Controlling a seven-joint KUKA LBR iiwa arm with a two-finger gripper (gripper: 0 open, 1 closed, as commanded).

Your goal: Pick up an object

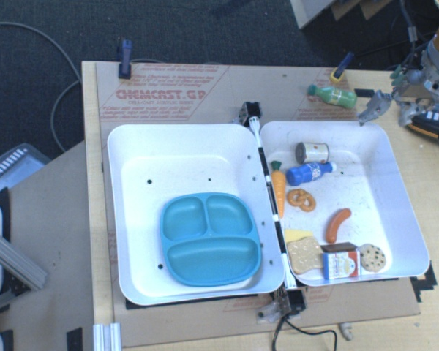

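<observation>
My end effector hangs above the right bin's far right corner, its grip state impossible to tell. Below lie a can, blue bottle, carrot, pretzel, sausage and cookie. A blue plate sits in the left bin.

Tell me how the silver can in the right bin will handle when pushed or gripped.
The can lies on its side, so a push would probably roll it. Its smooth round wall looks slippery to grip. It seems small and likely light. The blue bottle beside it might block rolling that way.
</observation>
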